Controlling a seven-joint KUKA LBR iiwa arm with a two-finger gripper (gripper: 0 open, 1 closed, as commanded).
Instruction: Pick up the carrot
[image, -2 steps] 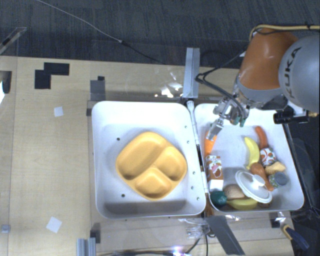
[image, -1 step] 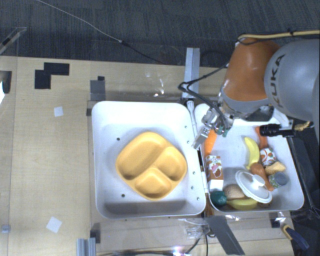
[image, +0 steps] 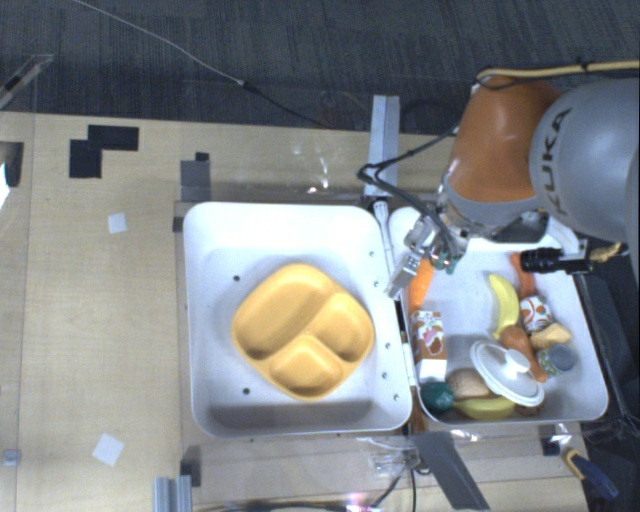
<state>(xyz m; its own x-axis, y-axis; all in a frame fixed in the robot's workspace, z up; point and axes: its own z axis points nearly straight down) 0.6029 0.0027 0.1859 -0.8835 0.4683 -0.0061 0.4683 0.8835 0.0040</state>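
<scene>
- Camera view: the grey arm (image: 560, 130) with its orange band comes in from the right and bends down over the far left part of the right bin (image: 590, 400).
- The tool (image: 422, 262) is low at this corner, just beside the wall which separates the two bins. Its fingers (image: 407, 270) point down and to the left.
- The carrot (image: 421, 283) is directly under the tool, with its upper end at the fingers, and it seems to be between them. I take the tool as closed on the carrot, although the contact is small in the picture. The carrot points down, almost upright in the picture, slightly tilted.
- Just below the carrot lies a small carton (image: 428, 334) with a printed label, and below it a white cube (image: 432, 369) and a dark green round thing (image: 436, 397).
- More to the right in the same bin there is a banana (image: 505, 302), a white bowl (image: 507, 372) lying on other pieces, a second yellow piece (image: 485, 407), a brown round piece (image: 466, 381) and several small toy foods near the right wall, too small to name.
- The left bin (image: 210, 400) contains a yellow plate (image: 300, 328) with three compartments, about in its middle.
- Both bins stand side by side on the light wooden counter (image: 90, 330).
</scene>
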